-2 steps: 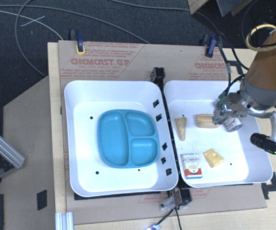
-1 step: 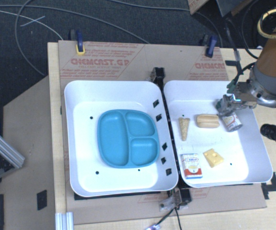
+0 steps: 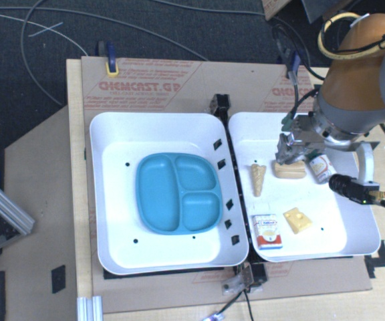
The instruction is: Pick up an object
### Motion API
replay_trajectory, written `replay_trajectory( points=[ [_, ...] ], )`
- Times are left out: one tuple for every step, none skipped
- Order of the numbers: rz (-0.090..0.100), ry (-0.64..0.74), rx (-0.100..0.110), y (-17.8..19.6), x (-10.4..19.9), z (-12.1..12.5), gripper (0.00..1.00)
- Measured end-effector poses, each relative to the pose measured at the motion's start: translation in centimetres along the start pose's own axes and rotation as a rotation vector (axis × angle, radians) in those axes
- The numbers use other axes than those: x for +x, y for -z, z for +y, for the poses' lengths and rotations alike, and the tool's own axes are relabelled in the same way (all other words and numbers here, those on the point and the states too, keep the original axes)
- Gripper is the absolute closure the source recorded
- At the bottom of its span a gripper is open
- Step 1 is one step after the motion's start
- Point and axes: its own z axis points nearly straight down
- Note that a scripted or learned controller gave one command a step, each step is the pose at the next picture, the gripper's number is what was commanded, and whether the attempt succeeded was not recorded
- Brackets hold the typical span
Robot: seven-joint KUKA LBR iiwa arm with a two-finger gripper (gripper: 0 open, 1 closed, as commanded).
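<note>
Two white bins sit side by side on a bench covered with cardboard. The left bin (image 3: 112, 199) holds one thing: a blue plate (image 3: 178, 192) with three compartments, lying flat near the bin's middle, its compartments bare.

The right bin (image 3: 353, 236) holds several small items. A pale cone (image 3: 257, 178) lies near the bin's left wall, its tip pointing toward the near side. Just right of it a tan block (image 3: 290, 172) rests on the floor of the bin. A small can (image 3: 321, 168) lies tilted just right of the block, partly under the arm. Nearer the front, a yellow wedge (image 3: 297, 220) like a piece of cheese sits apart from the rest, and a red-and-white carton (image 3: 267, 231) lies flat by the left front corner.

The arm reaches in from the right, its orange band above the wrist. The gripper (image 3: 287, 154) hangs low over the right bin's far half, directly above the block and seemingly touching its top edge. Whether the fingers are apart or together cannot be told; nothing is visibly between them. All items lie on the bin floor.
</note>
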Motion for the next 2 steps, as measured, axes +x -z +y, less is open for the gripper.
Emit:
replay_trajectory(
  points=[
    [0.0,-0.001,0.003,-1.3,6.0,-0.6,1.0],
    [-0.001,-0.002,0.002,-2.2,10.9,-0.2,1.0]
  ],
)
